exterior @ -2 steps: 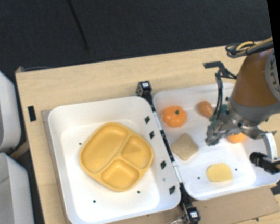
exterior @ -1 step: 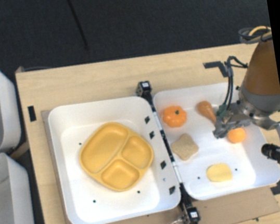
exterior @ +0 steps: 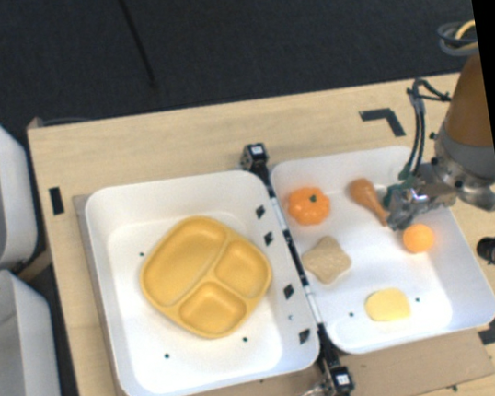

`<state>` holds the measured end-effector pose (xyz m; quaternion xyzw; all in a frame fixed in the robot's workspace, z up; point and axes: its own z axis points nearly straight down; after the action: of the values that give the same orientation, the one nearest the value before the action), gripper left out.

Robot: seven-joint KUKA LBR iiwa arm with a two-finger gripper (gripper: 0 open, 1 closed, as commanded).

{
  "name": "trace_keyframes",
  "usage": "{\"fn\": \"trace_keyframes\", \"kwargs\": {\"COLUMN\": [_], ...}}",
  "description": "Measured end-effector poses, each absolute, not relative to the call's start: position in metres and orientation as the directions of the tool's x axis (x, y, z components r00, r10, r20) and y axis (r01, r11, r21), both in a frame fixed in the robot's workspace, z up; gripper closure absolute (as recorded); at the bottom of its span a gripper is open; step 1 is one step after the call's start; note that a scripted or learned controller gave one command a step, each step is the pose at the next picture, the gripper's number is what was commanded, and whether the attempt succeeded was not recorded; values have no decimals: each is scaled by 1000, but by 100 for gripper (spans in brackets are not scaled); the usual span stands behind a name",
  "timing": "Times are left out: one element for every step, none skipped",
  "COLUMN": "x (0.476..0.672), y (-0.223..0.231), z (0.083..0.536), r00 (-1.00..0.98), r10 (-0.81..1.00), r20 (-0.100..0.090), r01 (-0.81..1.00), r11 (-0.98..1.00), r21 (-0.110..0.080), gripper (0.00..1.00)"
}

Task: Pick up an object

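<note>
Orange ball point(exterior: 418, 238) sits in the right bin point(exterior: 461, 312), just below and touching my gripper point(exterior: 404, 205); carrot-like stick point(exterior: 368, 198) lies left of it, long axis slanting down-right. Can't tell finger gap, view's too blurry. Ball's nearest, I'd drop there.

Single fixed camera mounted above the bench point(exterior: 218, 132), looking down at a slant from a moderate height. Both white bins lie in frame: the left bin point(exterior: 123, 352) toward 9 o'clock, the right bin point(exterior: 459, 299) toward 3 o'clock. The arm point(exterior: 473, 124) enters from 3 o'clock.
</note>
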<state>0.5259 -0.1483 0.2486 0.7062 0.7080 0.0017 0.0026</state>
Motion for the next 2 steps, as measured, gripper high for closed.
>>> {"fn": "trace_keyframes", "kwargs": {"x": [528,531], "y": [-106,-44], "z": [245,241], "r00": [-6,-8], "r10": [1000,1000], "r20": [0,2], "r01": [1000,1000], "r11": [6,8], "r21": [2,1], "gripper": [100,100]}}
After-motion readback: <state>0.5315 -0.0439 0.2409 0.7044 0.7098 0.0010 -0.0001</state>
